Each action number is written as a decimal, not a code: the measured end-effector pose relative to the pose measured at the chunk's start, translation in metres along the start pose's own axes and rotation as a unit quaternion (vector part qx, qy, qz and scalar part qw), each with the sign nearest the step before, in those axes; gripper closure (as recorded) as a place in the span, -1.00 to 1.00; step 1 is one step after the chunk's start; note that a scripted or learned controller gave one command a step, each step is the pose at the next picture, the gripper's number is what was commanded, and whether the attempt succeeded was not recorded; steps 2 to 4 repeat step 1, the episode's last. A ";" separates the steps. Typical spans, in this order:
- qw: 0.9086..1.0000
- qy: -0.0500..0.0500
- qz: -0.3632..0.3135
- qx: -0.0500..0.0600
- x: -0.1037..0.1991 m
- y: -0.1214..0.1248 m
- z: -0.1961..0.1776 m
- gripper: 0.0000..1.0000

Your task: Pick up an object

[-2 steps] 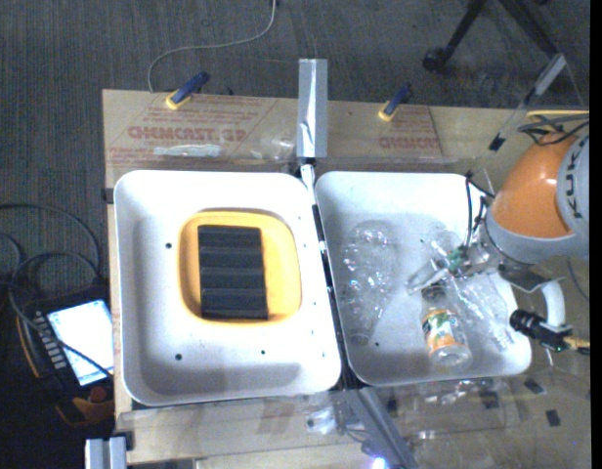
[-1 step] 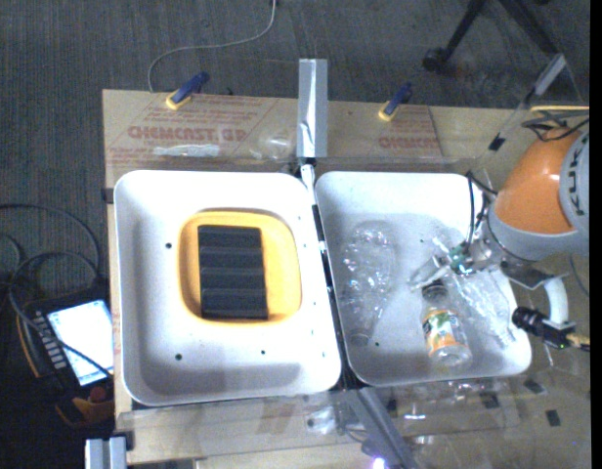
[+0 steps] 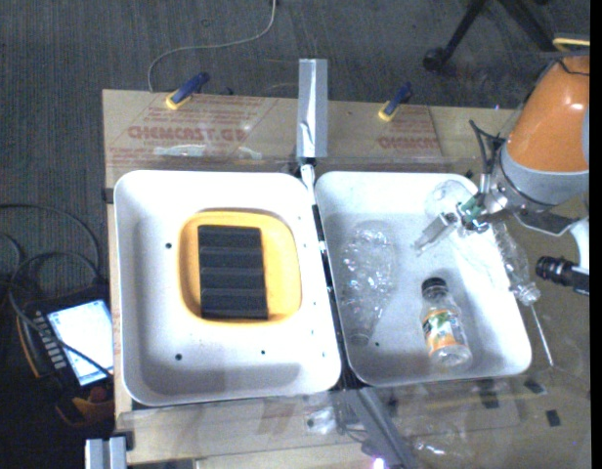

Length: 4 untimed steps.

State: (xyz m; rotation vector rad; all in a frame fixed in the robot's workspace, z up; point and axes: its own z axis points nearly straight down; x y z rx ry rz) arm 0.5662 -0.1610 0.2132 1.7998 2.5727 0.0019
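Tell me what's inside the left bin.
The left bin holds a yellow tray with a black ribbed block lying on it. The block covers the tray's middle, so anything beneath cannot be seen.

- The arm is cut off by the right edge.
- The gripper is too small and blurred to read its grasp.
- The clear crumpled plastic has an unclear outline against the white bin.
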 end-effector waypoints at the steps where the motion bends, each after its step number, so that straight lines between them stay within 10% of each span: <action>1: 0.998 0.001 0.068 0.002 0.056 0.058 0.003 1.00; 4: 0.998 0.001 0.068 0.002 0.056 0.058 0.003 1.00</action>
